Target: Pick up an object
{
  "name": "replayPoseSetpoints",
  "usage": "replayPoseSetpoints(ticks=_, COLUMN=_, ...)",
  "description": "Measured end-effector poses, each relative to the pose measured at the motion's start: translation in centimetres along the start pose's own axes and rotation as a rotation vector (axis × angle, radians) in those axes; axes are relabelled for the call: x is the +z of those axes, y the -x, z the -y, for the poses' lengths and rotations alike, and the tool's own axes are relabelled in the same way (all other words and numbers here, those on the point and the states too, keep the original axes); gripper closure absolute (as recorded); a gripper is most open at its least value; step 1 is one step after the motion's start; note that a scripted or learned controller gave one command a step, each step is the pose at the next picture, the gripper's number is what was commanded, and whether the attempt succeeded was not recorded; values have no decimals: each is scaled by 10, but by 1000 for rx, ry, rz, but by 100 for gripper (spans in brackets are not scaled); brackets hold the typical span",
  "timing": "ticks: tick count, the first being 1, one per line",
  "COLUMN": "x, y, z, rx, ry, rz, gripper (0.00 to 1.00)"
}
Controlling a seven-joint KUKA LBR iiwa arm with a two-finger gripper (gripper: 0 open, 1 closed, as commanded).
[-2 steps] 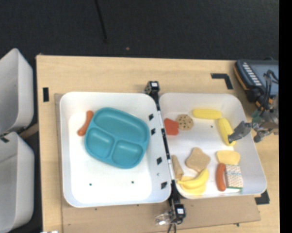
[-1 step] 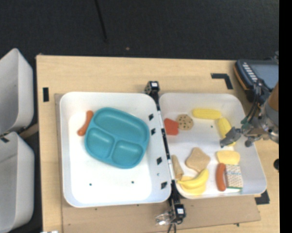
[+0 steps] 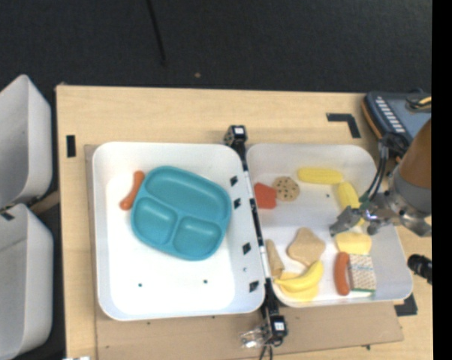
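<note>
Lying nearest the camera, at the lower rim of the right bin (image 3: 406,291), is a yellow banana (image 3: 304,282). All positions below are taken from this banana.

Camera view:
- A tan bread slice (image 3: 307,247) is lying just above the banana, touching or nearly touching it.
- A narrow tan piece (image 3: 274,258) is lying just to the banana's left, against the wall between the two bins.
- A red sausage (image 3: 342,274) is lying just to the banana's right, and a patterned packet (image 3: 362,272) is lying beside that sausage, further right.
- A pale yellow block (image 3: 354,243) is sitting up and to the right of the banana.
- The hand (image 3: 351,220) is hanging directly above that block. Whether its fingers are open or closed cannot be told, and no object is seen between them.
- The arm's orange band (image 3: 415,162) is showing further right and higher.
- A red piece (image 3: 265,196) and a brown cookie (image 3: 287,188) are lying well above the banana.
- Two more yellow pieces are lying further up and right: a long one (image 3: 320,175) and a short one (image 3: 348,194).
- The left bin (image 3: 106,276) is sitting well to the banana's left, carrying a teal divided plate (image 3: 181,212) and an orange carrot (image 3: 132,190) just beside the plate's far edge.
- Both bins are resting on the wooden bench (image 3: 76,111).
</note>
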State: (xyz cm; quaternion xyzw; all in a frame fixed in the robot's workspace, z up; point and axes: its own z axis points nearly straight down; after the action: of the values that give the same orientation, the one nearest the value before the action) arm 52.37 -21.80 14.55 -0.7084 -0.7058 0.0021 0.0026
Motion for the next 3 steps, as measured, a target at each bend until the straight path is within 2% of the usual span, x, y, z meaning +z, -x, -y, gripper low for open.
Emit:
replayPoseSetpoints(ticks=1, x=45, y=2, z=-2, rx=-1, ry=9, rz=2, gripper=0)
replayPoseSetpoints(ticks=2, x=37, y=3, z=-3, rx=2, ry=9, rz=2, gripper=100)
replayPoseSetpoints(ticks=3, x=-6, y=9, z=-9, rx=-5, ry=8, rz=2, gripper=100)
